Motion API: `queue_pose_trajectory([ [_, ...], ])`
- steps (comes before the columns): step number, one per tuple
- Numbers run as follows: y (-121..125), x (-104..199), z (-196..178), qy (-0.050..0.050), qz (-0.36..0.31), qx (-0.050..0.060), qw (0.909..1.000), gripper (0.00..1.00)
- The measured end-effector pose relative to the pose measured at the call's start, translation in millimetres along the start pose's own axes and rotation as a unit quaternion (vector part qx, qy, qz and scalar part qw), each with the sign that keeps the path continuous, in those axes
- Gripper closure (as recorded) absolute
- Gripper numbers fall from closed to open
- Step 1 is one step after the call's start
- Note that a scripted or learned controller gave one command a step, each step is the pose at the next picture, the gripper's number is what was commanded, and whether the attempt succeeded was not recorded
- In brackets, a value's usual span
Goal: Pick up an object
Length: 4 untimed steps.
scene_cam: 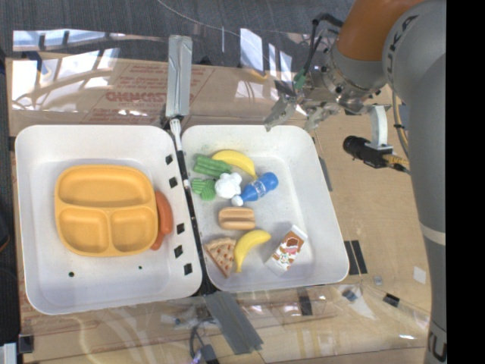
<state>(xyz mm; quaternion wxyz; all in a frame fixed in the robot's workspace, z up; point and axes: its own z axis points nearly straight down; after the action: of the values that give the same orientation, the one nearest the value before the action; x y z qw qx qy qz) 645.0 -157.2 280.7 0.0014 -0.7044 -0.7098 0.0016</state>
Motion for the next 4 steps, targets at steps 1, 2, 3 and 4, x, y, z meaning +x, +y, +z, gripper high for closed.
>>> queue_pose_trajectory([
  [1,-8,56,189,0.0,0.001,-0.001,1.0,0.0],
  [2,7,55,180,0.001,-0.127,0.006,0.9919,0.0],
  [3,-19,-16,160,0.0,-0.264,-0.001,0.9645,0.0],
  [4,9,37,181,-0.006,-0.142,0.007,0.9898,0.0],
])
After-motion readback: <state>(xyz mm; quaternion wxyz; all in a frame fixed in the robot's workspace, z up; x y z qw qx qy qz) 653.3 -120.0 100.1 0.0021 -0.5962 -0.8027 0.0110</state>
